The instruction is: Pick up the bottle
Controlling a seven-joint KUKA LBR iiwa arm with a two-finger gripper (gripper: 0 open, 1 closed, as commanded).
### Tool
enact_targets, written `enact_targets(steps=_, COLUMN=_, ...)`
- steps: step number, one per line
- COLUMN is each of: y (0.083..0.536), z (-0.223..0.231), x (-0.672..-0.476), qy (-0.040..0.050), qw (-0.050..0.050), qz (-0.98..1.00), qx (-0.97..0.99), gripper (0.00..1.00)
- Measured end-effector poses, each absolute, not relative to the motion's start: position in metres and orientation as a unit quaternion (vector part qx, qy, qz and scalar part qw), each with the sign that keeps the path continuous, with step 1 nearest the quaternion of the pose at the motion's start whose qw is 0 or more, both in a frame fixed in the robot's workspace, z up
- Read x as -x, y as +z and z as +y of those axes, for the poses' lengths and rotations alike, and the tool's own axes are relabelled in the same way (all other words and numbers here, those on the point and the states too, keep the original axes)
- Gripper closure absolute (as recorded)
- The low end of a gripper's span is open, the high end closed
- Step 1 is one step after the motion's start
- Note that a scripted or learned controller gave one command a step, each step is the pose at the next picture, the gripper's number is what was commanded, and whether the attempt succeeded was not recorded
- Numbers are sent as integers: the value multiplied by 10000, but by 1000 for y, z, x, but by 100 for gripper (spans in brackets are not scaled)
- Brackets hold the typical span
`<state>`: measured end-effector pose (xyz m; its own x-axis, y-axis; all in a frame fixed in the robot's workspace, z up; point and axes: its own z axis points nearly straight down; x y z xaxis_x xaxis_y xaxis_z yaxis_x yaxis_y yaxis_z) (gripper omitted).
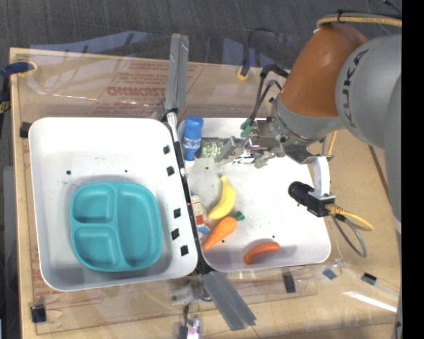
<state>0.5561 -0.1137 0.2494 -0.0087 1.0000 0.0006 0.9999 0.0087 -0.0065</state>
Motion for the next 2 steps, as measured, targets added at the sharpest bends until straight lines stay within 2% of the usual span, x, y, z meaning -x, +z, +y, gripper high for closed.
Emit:
enact_targets(steps=1, y=189, z=-88, x=-624, qy=26, qw=19, qz=-7025, qx=7117, gripper=0)
enact_targets(steps=2, y=144, z=-94, x=-643, qy=-5, qw=-23, qz=-7145, qx=6996, gripper=0)
